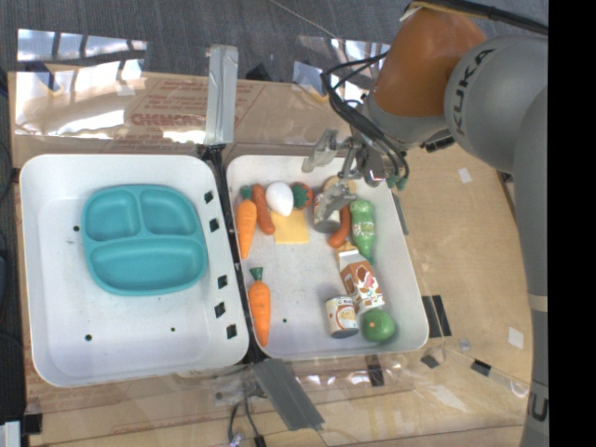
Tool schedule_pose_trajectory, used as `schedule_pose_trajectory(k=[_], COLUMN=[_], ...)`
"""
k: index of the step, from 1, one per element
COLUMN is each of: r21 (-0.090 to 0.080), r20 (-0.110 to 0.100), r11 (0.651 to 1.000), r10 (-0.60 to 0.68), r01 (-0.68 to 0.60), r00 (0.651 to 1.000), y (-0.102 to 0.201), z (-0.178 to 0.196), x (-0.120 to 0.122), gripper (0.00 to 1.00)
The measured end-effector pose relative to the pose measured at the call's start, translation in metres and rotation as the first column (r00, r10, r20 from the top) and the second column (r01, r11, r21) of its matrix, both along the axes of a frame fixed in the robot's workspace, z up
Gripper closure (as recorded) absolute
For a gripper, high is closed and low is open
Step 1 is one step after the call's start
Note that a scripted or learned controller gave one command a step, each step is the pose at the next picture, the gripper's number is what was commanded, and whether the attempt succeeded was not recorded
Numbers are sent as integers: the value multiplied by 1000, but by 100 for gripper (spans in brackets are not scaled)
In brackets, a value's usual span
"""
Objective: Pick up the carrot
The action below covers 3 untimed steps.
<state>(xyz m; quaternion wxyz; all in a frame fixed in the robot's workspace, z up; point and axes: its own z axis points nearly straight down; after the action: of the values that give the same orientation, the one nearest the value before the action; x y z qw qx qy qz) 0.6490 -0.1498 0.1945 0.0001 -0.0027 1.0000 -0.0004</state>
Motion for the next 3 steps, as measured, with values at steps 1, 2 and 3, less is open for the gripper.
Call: schedule_pose_trajectory(k=[1, 2, 3], r21=[2, 2, -11], r20=[-5, -2, 24], r11=[995, 900, 933], r10=[-95, 437, 359], r01=[95, -437, -359], r00=[995, 900, 933], y=[48, 43, 41], z=[-104, -103, -97], x=[-55, -86, -149], gripper=[0, 0, 0])
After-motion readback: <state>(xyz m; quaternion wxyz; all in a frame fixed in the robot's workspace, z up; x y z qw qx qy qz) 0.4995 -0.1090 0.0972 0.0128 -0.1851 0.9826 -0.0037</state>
